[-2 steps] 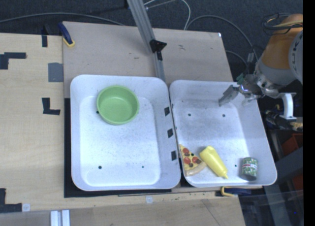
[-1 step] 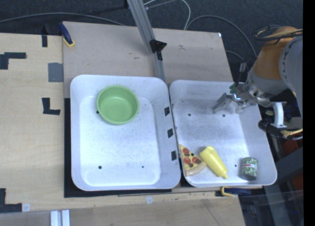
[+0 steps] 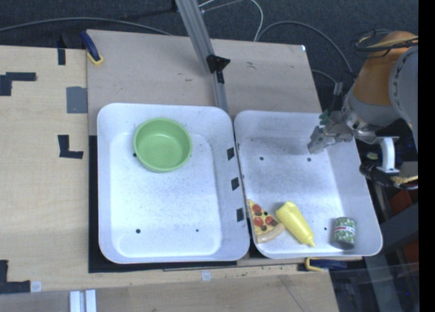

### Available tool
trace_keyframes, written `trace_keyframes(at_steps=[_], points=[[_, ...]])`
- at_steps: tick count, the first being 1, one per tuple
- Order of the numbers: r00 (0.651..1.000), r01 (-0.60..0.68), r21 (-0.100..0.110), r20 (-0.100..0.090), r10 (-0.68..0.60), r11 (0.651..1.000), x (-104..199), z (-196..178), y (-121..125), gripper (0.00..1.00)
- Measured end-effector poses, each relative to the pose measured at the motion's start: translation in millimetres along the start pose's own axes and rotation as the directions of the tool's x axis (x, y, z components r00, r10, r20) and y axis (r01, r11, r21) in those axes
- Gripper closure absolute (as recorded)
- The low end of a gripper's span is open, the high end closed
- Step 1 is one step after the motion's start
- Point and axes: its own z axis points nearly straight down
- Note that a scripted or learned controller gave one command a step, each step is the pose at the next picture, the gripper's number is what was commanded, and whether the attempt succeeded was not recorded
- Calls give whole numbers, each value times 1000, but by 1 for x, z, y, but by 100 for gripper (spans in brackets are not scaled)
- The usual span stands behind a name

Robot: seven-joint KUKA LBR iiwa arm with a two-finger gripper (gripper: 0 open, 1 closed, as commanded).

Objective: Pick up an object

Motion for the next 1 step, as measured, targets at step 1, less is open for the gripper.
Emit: trace_keyframes(at_steps=[1], points=[[1000,-3,-7,1,3,1000,-5,-62,3,100]])
